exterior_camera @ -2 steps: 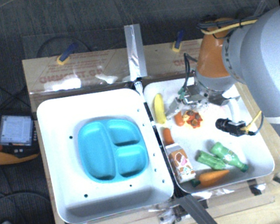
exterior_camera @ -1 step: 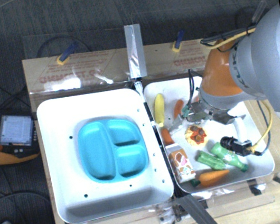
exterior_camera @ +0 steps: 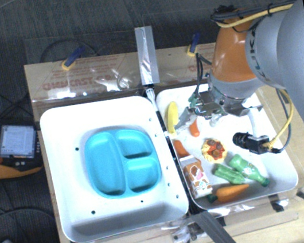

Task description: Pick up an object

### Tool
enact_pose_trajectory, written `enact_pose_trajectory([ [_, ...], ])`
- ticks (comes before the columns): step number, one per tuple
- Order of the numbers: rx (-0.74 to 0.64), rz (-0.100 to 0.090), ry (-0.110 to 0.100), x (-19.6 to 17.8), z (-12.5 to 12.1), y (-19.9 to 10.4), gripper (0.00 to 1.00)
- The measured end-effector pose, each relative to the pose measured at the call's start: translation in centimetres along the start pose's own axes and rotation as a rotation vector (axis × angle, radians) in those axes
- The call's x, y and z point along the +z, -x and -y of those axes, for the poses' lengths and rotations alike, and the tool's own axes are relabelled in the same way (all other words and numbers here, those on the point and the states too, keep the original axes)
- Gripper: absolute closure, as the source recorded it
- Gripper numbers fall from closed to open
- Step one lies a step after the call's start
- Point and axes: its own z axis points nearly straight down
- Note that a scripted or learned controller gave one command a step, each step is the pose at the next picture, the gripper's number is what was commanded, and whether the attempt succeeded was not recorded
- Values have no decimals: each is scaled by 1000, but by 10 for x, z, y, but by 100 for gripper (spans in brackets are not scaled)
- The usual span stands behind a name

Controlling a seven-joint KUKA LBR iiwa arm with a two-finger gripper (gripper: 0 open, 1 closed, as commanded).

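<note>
The gripper (exterior_camera: pixel 196 110) hangs low over the upper left part of the right bin (exterior_camera: pixel 286 173), its dark metal fingers pointing toward the bin's left wall. How far the jaws stand apart cannot be told from this slanted view, and nothing is plainly seen between them. Just beside the fingertips, on their left, lies a smooth, curved yellow banana (exterior_camera: pixel 171 117), set lengthwise along the wall; a small orange-red piece (exterior_camera: pixel 194 130) lies just below the fingers (possibly touching them, though the view is too coarse to say). Nearer the front of the bin lie a round, pizza-like toy (exterior_camera: pixel 213 149) with red and yellow mottling, a printed carton (exterior_camera: pixel 196 177), two glossy green bottle-shaped objects (exterior_camera: pixel 243 169), and a tapered orange carrot (exterior_camera: pixel 230 192). A black cylindrical fitting (exterior_camera: pixel 250 141) with a yellow cable sits beside the arm. Above the wrist rises the orange band (exterior_camera: pixel 233 60) and the grey casing of the arm. The left bin (exterior_camera: pixel 76 218), smooth white plastic with rounded corners, holds a turquoise divided tray (exterior_camera: pixel 122 159).
</note>
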Motion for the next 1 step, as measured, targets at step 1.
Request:
enact_pose_trajectory([
  [1, 39, 2, 12, 94, -33, 47, 0],
])
